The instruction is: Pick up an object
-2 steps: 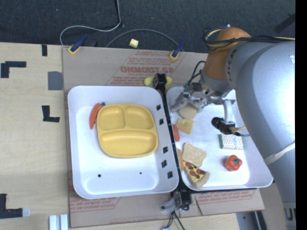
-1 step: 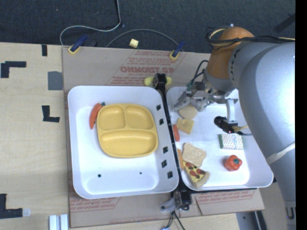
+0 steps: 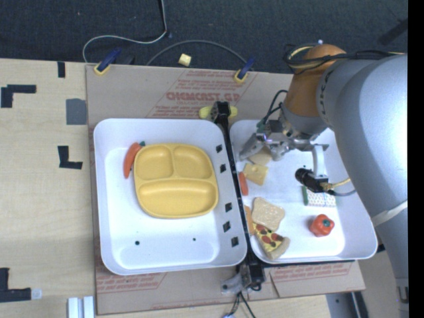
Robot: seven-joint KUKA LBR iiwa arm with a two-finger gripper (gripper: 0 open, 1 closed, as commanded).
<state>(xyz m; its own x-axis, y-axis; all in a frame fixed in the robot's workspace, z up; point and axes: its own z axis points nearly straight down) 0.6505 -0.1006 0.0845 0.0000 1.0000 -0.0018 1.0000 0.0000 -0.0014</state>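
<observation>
Cheese wedge [image 3: 255, 173]: pale yellow toy piece lying in the right bin [image 3: 351, 240], close to that bin's left wall and just below the gripper [image 3: 263, 147].
Wedge and jaws: the wedge lies flat on the bin floor just under the fingertips; whether they touch it cannot be made out, and it is not seen between them.
Jaws: two grey fingers slant down toward the wedge, but the wrist and glare blur them, so whether they are spread or pressed together cannot be told.
Hidden: the arm [image 3: 371, 118] covers the right bin's upper right corner and much of its right side; the arm itself is cut off by the frame.
Red strip [image 3: 244, 184]: a thin piece just below-left of the wedge, against the wall, too small to identify.
Bread slice [image 3: 267, 212]: below the wedge.
Pizza slice [image 3: 270, 239]: below the bread, touching it.
Tomato [image 3: 321, 224]: below-right of the wedge, well apart.
Green-and-white block [image 3: 319, 197]: right of the wedge, partly under a black fitting.
Yellow tray [image 3: 176, 179]: left of the wedge, in the left bin [image 3: 112, 244].
Carrot [image 3: 130, 159]: at the tray's left edge.
</observation>
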